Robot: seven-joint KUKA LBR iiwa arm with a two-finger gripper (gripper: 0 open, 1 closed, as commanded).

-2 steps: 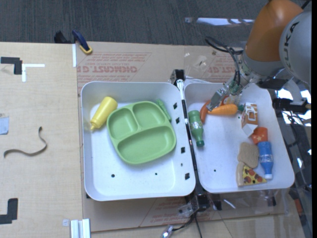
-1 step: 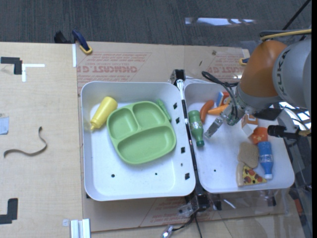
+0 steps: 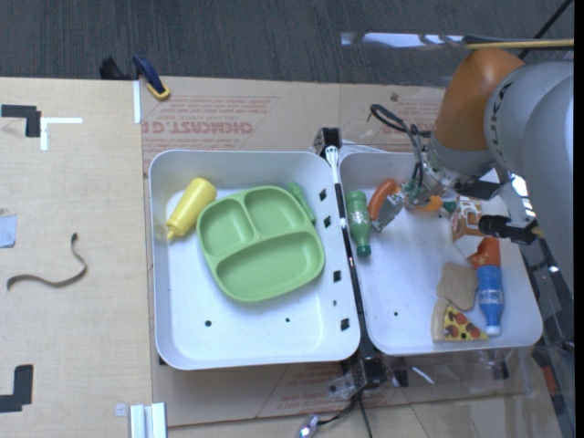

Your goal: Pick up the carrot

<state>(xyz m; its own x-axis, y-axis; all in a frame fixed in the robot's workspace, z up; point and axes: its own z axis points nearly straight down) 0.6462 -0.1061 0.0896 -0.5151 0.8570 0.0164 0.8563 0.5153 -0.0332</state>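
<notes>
Pincer (image 3: 394, 203) low over carrot (image 3: 383, 192), right bin (image 3: 401, 327) 11 o'clock; finger opening, grasp: cannot tell.

— Where does the camera sit?
— Fixed above the bench (image 3: 73, 199), looking down at a slant, so the far floor shows as a dark strip along the top.
— How near?
— Far enough to take in both bins whole: the left bin (image 3: 173, 327) near the middle, the right bin (image 3: 401, 331) toward the right.
— And the arm (image 3: 520, 89)?
— It comes in from the right, large in the upper right corner, nearer the lens than the bins.
— Other views?
— Just this 1.
</notes>
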